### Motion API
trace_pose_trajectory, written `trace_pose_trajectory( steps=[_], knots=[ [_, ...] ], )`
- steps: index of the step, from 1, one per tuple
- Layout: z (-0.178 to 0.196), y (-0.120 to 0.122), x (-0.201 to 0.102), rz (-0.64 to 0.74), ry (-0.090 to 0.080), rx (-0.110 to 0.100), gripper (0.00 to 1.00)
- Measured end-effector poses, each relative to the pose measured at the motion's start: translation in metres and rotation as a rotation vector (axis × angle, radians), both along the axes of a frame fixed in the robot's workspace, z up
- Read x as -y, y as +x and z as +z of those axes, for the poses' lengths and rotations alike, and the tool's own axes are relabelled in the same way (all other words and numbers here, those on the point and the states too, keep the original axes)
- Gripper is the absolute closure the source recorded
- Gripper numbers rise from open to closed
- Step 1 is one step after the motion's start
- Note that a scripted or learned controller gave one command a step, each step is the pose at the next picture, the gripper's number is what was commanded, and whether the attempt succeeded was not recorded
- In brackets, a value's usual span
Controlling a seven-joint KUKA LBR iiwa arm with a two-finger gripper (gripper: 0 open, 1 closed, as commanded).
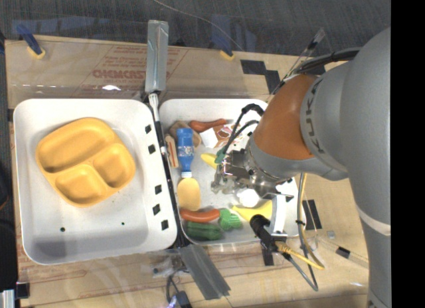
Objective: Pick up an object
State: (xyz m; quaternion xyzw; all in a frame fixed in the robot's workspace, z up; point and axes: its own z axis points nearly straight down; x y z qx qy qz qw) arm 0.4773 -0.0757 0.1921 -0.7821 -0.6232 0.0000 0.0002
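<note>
My gripper [223, 176] hangs low over the middle of the right bin [199, 105], under the orange wrist band. Around it lie toy foods: a blue bottle [184, 146] to its left, a small yellow piece [208, 160] right beside it, a pale yellow fruit [188, 194] at lower left, and a white egg [248, 198] at lower right. A red sausage [200, 215] and green vegetables [211, 231] lie along the bin's near wall. Nothing shows as held. The arm hides the bin's right half.
The left bin [26, 187] holds a yellow divided tray [85, 160]. Another sausage [207, 125] lies at the right bin's far side, a hot dog [170, 151] against its left wall. A yellow banana [256, 210] lies near the front right.
</note>
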Motion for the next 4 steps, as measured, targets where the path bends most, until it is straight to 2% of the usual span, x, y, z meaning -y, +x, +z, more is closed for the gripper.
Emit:
trace_pose_trajectory(
  steps=[1, 2, 3, 4],
  knots=[
    [0.035, 0.0, -0.034, -0.052, 0.002, -0.002, 1.0],
    [-0.003, 0.023, 0.05, -0.122, -0.002, -0.005, 1.0],
    [-0.01, 0.087, 0.046, -0.172, 0.001, -0.004, 1.0],
    [-0.002, 0.1, 0.008, -0.339, 0.0, -0.003, 1.0]
  ],
)
